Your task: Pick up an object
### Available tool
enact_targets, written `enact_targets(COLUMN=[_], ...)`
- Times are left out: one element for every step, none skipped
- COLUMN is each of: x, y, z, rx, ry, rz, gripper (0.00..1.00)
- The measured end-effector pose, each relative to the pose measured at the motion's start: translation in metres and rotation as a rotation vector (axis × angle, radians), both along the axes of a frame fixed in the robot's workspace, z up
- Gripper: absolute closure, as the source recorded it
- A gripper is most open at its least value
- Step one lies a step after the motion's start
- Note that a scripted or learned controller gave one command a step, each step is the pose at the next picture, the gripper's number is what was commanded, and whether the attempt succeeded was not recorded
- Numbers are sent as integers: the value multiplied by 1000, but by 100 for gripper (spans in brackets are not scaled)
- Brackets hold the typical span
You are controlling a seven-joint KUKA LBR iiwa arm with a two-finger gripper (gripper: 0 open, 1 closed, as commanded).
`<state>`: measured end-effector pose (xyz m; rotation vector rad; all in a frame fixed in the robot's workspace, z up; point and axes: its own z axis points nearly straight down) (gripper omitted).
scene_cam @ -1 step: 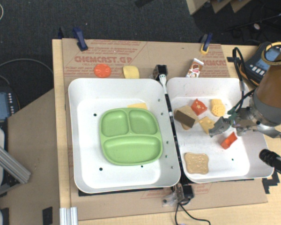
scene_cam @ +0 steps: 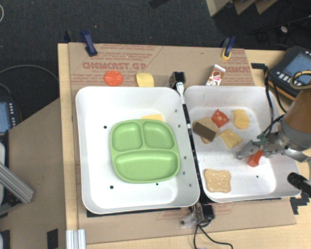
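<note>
Where the arm (scene_cam: pixel 300 119) reaches in over the right edge of the right bin (scene_cam: pixel 264 100), its gripper (scene_cam: pixel 250 152) sits low over the bin floor, roughly midway along the right half. Its metal fingers (scene_cam: pixel 244 150) point toward the bin's middle, and a small red object (scene_cam: pixel 254 160) lies right at their tips — touching or just under them. Whether the fingers are clamped on it or merely resting beside it cannot be told from this angle.

Other pieces lie scattered in the same bin: a red block (scene_cam: pixel 220 119) near the far edge, a round yellow-orange piece (scene_cam: pixel 241 119) just beside it toward the right, a dark brown piece (scene_cam: pixel 204 130) near the left wall, and a pale yellow wedge (scene_cam: pixel 230 138) between the brown piece and the gripper. A tan, toast-shaped slice (scene_cam: pixel 217 180) rests by the near edge, toward the left corner.

The left bin (scene_cam: pixel 90 118) holds a green divided plate (scene_cam: pixel 144 151) close to its centre, with a pale yellow piece (scene_cam: pixel 152 118) showing at the plate's far rim.

On the cardboard-covered bench (scene_cam: pixel 72 87) beyond the bins' far edges lie an orange round object (scene_cam: pixel 113 78), a yellow block (scene_cam: pixel 144 80) just beside it, and a small brown-and-white carton (scene_cam: pixel 215 75) near the right bin's far edge. Two blue clamps (scene_cam: pixel 88 42) grip the bench's far edge — one toward the left corner, the other further right.
</note>
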<state>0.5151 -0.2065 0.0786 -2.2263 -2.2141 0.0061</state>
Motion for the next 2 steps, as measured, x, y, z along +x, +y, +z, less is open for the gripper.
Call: enact_targets(x=[2,45], y=[4,98], z=[17,6], rx=[-1,2], ry=[-8,-10], rz=[3,15], gripper=[100,100])
